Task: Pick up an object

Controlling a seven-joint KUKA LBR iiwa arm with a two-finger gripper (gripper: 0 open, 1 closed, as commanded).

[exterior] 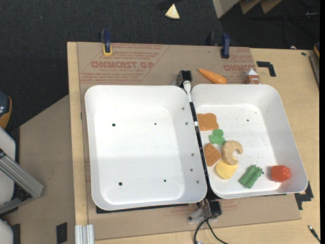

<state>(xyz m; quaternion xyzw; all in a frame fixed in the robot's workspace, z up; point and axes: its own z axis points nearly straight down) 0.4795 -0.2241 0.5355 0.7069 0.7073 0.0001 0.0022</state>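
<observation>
Right bin (284, 111): a red tomato (280, 173), green vegetable (251, 176) and yellow piece (226, 170) are lying along its near edge; a croissant (231, 151), waffle (211, 154), green leaf (217, 136) and toast (207, 121) are sitting by its left wall. An orange carrot (213, 76) is resting beyond the far rim. Gripper state: cannot tell

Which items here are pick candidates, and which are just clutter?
Pick candidates, all in the right bin:
toast slice, green leafy piece, waffle, croissant, yellow piece, green pepper, tomato.

Clutter outside the bins:
carrot, small bottle, blue clamps, yellow wedge on the floor.
</observation>
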